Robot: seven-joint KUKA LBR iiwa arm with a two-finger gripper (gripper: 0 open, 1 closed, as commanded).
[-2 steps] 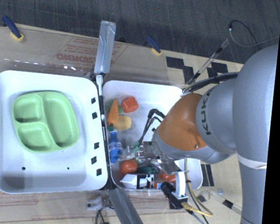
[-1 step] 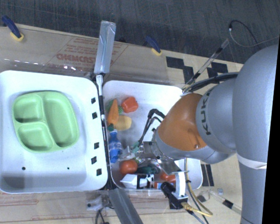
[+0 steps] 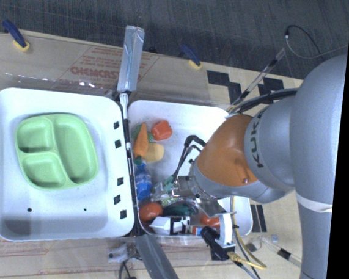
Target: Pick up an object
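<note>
So the gripper (image 3: 178, 197) is sitting low over the right bin's (image 3: 183, 115) near edge, right among the clutter there: a tomato (image 3: 150, 211) just left of it, a blue bottle (image 3: 142, 183) beside that. The carrot (image 3: 141, 140) and red pepper (image 3: 161, 129) are lying farther back. The arm (image 3: 271, 157) is bending in from the right, wrist down. A green plate (image 3: 55, 150) is sitting in the left bin (image 3: 0, 168).

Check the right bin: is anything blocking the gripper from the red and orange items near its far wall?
Nothing visible sits between them. The red item and orange item lie exposed in the right bin. The arm's orange band hangs over the bin's near half, above the clutter there, hiding the gripper.
</note>
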